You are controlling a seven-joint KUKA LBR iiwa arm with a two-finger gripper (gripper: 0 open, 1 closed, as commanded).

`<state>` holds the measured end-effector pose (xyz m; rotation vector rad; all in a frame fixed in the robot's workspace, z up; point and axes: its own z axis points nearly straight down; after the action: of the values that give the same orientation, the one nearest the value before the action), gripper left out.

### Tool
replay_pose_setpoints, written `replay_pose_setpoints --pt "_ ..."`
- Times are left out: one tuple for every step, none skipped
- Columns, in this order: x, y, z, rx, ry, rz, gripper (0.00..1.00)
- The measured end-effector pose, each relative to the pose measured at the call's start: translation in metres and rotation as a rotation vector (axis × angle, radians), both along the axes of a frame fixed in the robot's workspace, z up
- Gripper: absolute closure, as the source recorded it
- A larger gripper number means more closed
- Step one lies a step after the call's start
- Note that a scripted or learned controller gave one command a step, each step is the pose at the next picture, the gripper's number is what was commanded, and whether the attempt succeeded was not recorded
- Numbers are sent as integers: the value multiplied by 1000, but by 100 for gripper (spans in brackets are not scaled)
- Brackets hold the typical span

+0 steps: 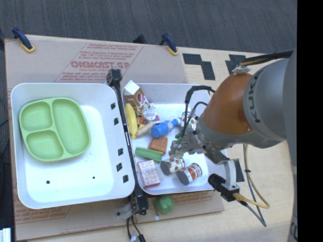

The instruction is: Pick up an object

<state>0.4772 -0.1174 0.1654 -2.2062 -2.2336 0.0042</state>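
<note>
Two shallow white bins sit side by side on a bench, seen from above at a slant. The left bin [30, 185] holds a pale green divided plate [54, 129] toward its 10 o'clock corner. A black divider [123, 135] with clips runs between the bins.

The right bin [166, 91] is crowded. Along its left wall, from 12 o'clock downward, lie a small white carton [131, 88], a printed snack packet [144, 107], a yellow banana [131, 119], a green stick-shaped piece [148, 154] and a pink-and-white box [148, 173]. Toward the centre are a blue toy [160, 129] and a brown waffle-like square [158, 144]. At 5 o'clock lie two small cans: a red-and-white can [176, 165] and, just beside it, a second red can [191, 173].

The gripper [182, 146] hangs over the bin's centre-right, directly above the first can and near the waffle square; whether its jaws are open or closed, or have hold of anything, cannot be made out. The grey arm with its orange band [227, 107] covers the bin's right side.

A green ball [164, 203] rests outside the bin, at 6 o'clock.
</note>
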Motion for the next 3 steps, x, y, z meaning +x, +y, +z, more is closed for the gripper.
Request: replay_pose_setpoints --pt "82 -91 105 -2 -4 -9 100" --pt "39 -83 71 1 0 -7 100" --pt "81 -93 78 1 -3 -7 100"
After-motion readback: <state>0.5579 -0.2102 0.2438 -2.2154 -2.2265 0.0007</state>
